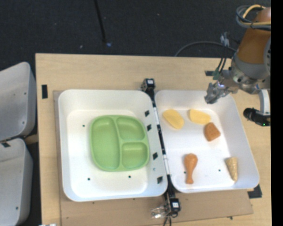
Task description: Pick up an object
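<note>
end effector (214,96): we see it over the far edge of the right bin, at the end of the grey and orange arm; we cannot tell how it is set, and we see nothing held in it.
right bin (243,140): we find it under and in front of the end effector, on the worktop (85,69).
pale yellow piece (199,116): we place it just in front of the end effector, the nearest object to it, lying flat in the right bin.
yellow oval piece (173,119): we see it in front of the end effector and toward the bins' divide, near the pale yellow piece.
brown nugget (212,132): we see it just past the pale yellow piece, seeming to touch it.
drumstick (190,166): well apart from the end effector, at the near side of the bin.
cone-shaped piece (232,167): well apart too, by the bin's near outer corner.
left bin (68,126): we see it well away from the end effector, holding a green divided plate (119,142).
</note>
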